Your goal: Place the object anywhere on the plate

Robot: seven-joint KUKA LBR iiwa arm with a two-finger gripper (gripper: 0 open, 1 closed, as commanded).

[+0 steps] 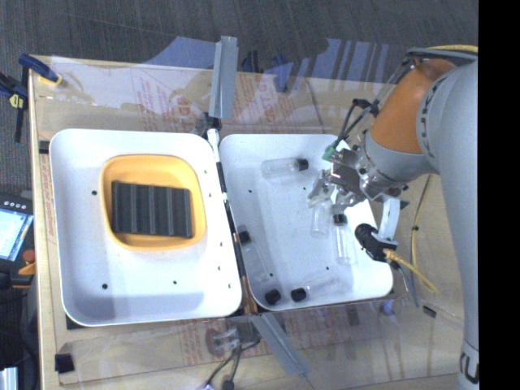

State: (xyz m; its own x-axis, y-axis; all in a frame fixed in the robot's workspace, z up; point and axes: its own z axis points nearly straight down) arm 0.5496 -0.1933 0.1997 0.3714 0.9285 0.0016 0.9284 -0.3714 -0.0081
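Note:
A yellow plate with a dark ridged centre lies in the left bin. Several clear plastic vials with black caps lie in the right bin: one near the back, two by the front wall, and a faint one under the gripper. My gripper hangs over the right half of the right bin, pointing left and down. It is open, and I see nothing held between its fingers. It is far from the plate.
A metal divider runs between the two bins. The arm's orange band and grey body cover the right bin's far right side. A black cable end hangs near the right wall. A small black cap sits by the divider.

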